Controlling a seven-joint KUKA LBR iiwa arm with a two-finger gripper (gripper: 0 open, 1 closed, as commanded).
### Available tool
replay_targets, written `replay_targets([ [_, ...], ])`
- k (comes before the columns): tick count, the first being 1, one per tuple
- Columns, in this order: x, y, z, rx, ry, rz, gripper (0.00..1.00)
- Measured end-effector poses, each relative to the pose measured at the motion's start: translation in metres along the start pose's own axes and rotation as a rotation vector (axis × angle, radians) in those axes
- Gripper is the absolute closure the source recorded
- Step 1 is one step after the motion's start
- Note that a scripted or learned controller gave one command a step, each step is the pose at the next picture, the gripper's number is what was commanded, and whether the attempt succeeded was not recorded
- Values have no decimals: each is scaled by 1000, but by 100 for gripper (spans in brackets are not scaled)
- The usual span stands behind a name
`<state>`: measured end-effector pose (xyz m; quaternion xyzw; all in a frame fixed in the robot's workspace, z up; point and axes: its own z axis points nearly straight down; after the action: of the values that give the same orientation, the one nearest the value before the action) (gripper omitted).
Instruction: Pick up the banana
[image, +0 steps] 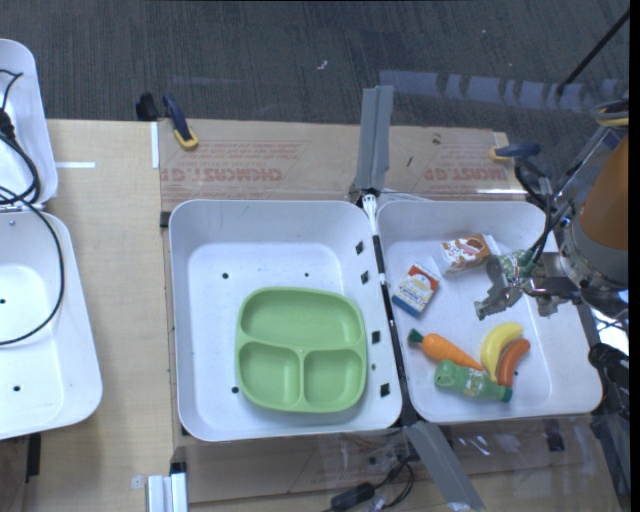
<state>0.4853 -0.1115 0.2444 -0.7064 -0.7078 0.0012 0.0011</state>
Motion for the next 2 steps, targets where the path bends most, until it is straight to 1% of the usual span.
replay_targets([
  [1,-25,17,95,1,1,-71,0],
  [2,-50,-8,153,-2,0,-217,0],
])
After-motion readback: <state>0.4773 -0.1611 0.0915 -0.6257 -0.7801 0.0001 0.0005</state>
